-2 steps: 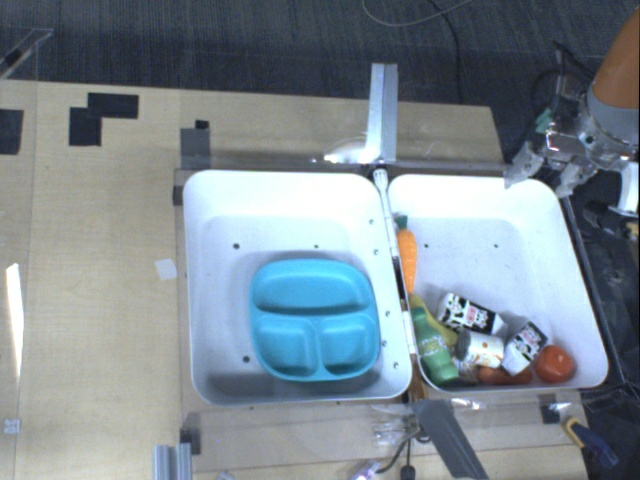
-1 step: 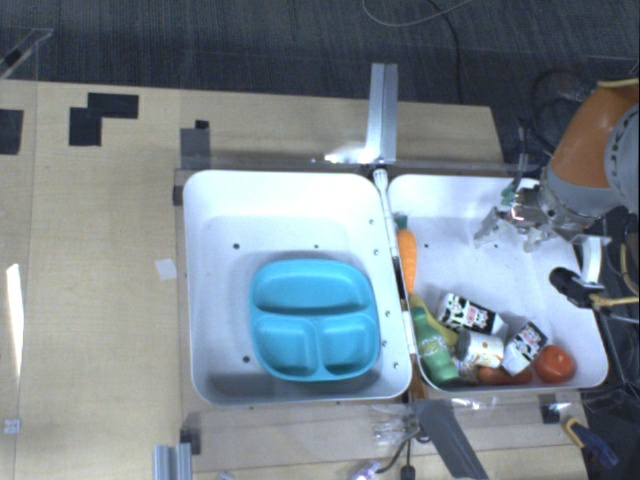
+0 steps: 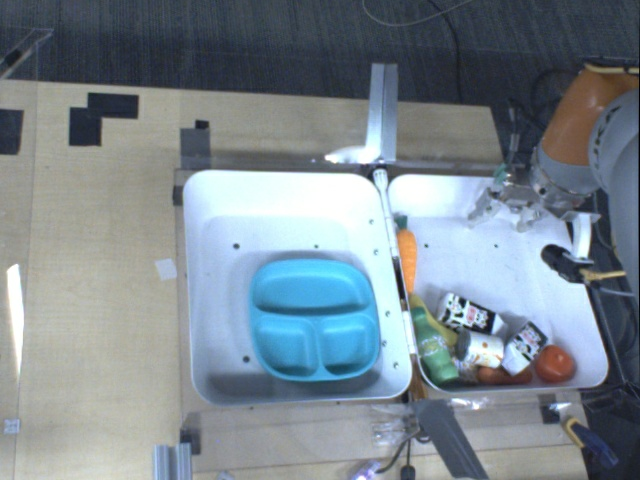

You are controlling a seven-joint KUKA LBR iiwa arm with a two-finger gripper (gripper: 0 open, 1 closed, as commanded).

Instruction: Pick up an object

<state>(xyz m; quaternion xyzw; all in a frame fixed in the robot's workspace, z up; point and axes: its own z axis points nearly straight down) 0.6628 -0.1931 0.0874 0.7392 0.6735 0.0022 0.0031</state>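
Claw (image 3: 510, 208): over the right bin's (image 3: 560, 298) far edge, grasping nothing; fingers spread.
Object: tomato (image 3: 554, 364) in that bin's near right corner, beside cartons (image 3: 470, 315).
Handling: probably light, smooth, rollable; grip across its middle.
Surface (image 3: 100, 298): pale wood; blue tray (image 3: 315, 318) in left bin.

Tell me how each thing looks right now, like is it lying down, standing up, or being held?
Blue plate: lying flat in the left bin, nothing on it.
Carrot: lying along the right bin's left wall.
Green bottle: lying on its side.
Tomato: resting in the near corner.
Black-and-white cartons: tipped over in the pile.
Gripper: above the right bin's far end, holding nothing.
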